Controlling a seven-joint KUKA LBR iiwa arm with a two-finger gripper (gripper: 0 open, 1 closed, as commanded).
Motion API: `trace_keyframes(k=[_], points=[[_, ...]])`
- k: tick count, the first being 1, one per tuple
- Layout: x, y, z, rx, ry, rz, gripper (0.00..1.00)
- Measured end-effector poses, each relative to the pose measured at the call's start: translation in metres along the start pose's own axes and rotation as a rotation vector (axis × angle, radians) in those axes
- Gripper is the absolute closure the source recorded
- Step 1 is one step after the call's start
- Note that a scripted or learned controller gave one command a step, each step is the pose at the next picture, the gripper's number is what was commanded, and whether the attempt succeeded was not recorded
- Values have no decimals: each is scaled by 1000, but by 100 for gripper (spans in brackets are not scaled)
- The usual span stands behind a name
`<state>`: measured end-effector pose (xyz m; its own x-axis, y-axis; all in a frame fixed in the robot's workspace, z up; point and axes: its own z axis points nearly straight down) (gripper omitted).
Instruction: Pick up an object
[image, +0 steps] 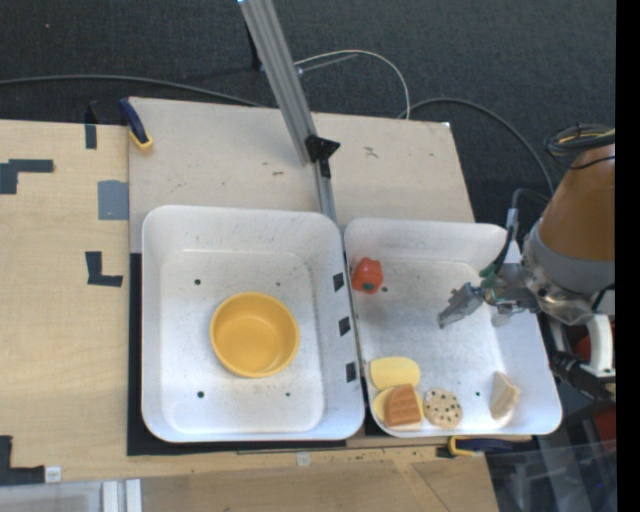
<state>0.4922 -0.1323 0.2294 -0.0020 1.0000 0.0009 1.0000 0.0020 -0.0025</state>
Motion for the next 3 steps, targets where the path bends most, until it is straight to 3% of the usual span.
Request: trace_keyframes(k=[1,3], points=[[0,0,0,0,0,0,0],[-3,-4,91,5,1,2,0]])
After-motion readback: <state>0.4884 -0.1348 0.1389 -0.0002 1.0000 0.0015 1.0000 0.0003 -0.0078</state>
